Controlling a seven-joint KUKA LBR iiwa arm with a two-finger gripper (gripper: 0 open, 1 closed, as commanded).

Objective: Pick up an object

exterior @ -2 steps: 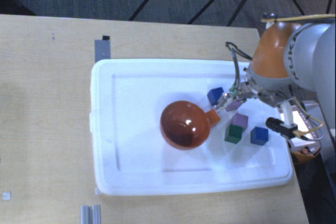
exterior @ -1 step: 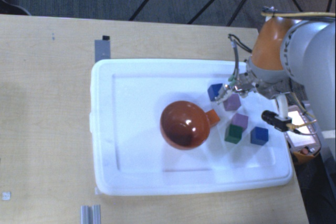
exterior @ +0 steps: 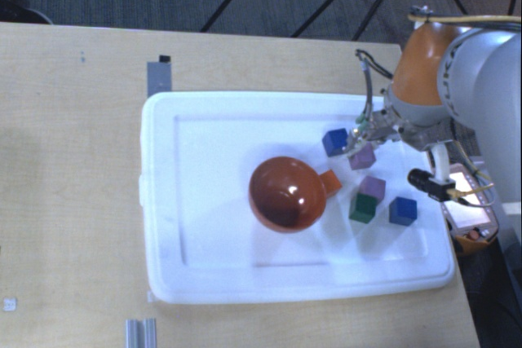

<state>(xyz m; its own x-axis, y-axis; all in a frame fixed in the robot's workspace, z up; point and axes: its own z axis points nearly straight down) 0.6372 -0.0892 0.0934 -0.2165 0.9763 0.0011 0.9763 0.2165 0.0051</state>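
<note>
Bench [exterior: 73, 175]: tan, bearing the bin, spreading far left of the pincer.
Bin [exterior: 163, 200]: white, shallow, lying below and left of the pincer.
Arm [exterior: 457, 77]: grey with an orange band, reaching in from the right, just above and behind the pincer.
Bowl [exterior: 287, 193]: orange-brown, short handle pointing right, sitting left of and nearer than the pincer.
Pincer [exterior: 360, 144]: lowered into the bin's far right part; opening impossible to tell.
Blocks: blue [exterior: 334, 142] just left of the pincer; purple [exterior: 362, 156] right at its tips, grip unclear; second purple [exterior: 373, 188] and green [exterior: 363, 209] touching, nearer the camera; another blue [exterior: 403, 210] nearer and rightward.
</note>
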